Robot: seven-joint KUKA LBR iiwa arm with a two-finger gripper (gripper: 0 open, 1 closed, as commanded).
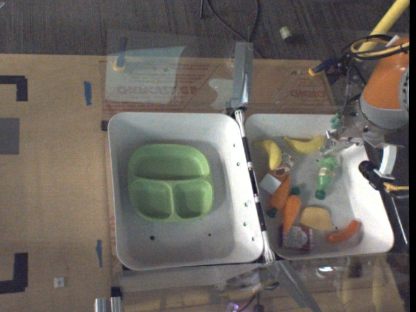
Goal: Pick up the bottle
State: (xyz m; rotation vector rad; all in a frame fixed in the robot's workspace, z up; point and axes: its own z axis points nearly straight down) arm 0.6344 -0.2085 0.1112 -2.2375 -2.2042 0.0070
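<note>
A small green bottle (327, 175) lies in the right bin (374, 203), slanting with its dark green cap toward the lower left. My gripper (338, 136) hangs over the bin's far part, just above and to the right of the bottle's upper end, beside a yellow banana (304, 144). The grey arm with its orange band (383, 90) comes down from the upper right. Nothing shows as held in the gripper.
The right bin also holds a second banana (272, 153), two carrots (290, 212), a yellow piece (316, 218), an orange sausage (342, 232) and a red packet (297, 237). A green divided plate (170, 182) sits in the left bin (123, 194).
</note>
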